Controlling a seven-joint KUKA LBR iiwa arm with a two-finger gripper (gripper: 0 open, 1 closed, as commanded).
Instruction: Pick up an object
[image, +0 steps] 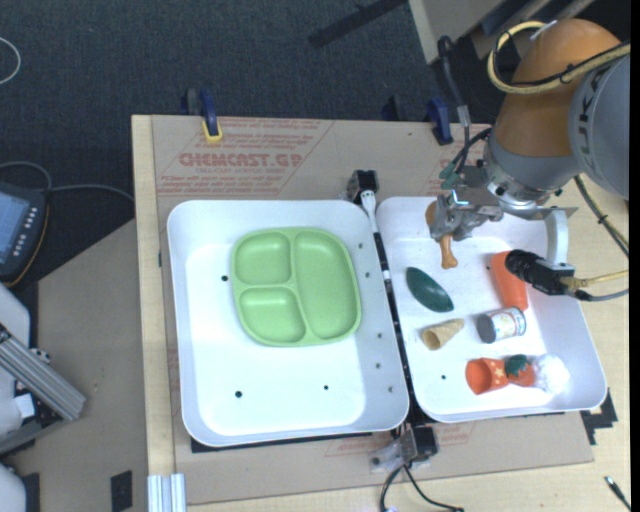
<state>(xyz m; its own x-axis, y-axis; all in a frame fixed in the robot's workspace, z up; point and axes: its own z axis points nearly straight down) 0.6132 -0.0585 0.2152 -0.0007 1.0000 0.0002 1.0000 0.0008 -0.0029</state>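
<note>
Hanging over the far left part of the right bin (590, 350): the gripper (447, 232), fingers pointing down and pinching the top of a small brown object (449, 251), which dangles slanted just beneath them, its lower tip close to the bin floor; whether touching, cannot tell. Just toward the near side of that tip, a dark green oval piece (430, 290) lying flat on the bin floor, apart from the gripper. Nearer still, a tan cone-shaped piece (441, 333), beside a small grey and white cylinder (500, 325). To the right of the gripper, an orange carrot-like piece (509, 281) with a black part of the arm's gear crossing above it. At the near edge of the bin, an orange-red item (488, 374) with a green and red bit and a clear crinkled wrapper (551, 372) next to it. In the left bin (195, 330), well apart from the gripper, a light green divided plate (297, 286) with three compartments.
</note>
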